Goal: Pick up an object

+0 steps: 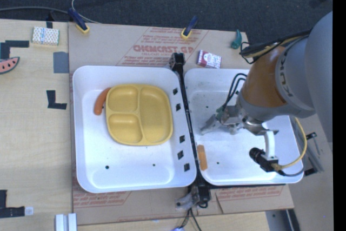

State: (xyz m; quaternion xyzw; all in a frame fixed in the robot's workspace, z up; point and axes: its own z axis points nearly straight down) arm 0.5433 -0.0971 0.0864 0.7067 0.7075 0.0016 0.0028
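A yellow divided plate (138, 114) lies in the left bin (86, 132). An orange sausage-shaped piece (99, 101) sits against the plate's left rim. A small orange piece (201, 157) rests at the left wall of the right bin (227, 173). My gripper (212, 125) hangs low over the middle of the right bin, its fingers pointing left. It is above and to the right of the small orange piece, apart from it. I see nothing held between the fingers.
The bins share a black divider (184, 116). A small red and white packet (208, 59) lies on the cardboard behind the right bin. Clamps (189, 27) hold the cardboard's far edge. The arm's body covers the right bin's right side.
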